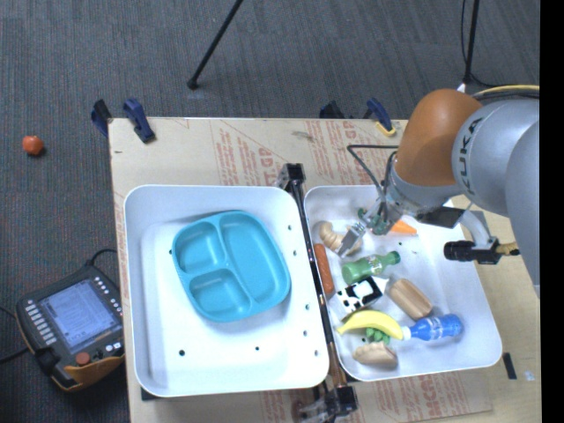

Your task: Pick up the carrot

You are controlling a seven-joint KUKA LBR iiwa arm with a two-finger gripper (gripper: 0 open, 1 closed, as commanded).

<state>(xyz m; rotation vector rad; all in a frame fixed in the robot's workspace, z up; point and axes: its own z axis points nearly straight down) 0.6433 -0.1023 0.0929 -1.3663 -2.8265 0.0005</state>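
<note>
Carrot (404, 229) lies in right bin (476, 324), far edge, partly under the arm. Pincer (359, 233) hangs just beside it; grip state can't be told. Approach step: you next need it centred over the carrot.

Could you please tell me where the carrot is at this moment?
The carrot lies in the right bin, near its far edge, just right of the gripper and beyond the green bottle.

Surface (220, 152): printed cardboard sheet, clamped at far edge by blue clamps (138, 120). Bears two white bins, left (145, 307) and right (476, 324), touching.
</note>
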